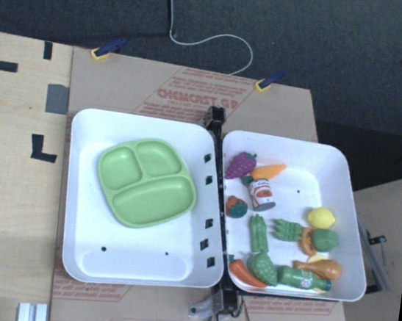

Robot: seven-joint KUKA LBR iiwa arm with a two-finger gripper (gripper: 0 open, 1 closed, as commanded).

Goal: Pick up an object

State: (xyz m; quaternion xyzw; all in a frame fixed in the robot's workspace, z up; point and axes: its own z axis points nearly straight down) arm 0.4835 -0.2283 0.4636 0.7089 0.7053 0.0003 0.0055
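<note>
Toys fill right bin; green plate in left bin

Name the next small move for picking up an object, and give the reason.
Probably bring the arm in from the right to hover over the yellow lemon in the right bin. It sits near that bin's right side with some bare floor above it, whereas the toys along the bottom edge lie packed together.

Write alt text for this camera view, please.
Two white bins sit side by side on a bench: the left bin holds a green divided plate, the right bin a jumble of toy food, including a lemon.
</note>
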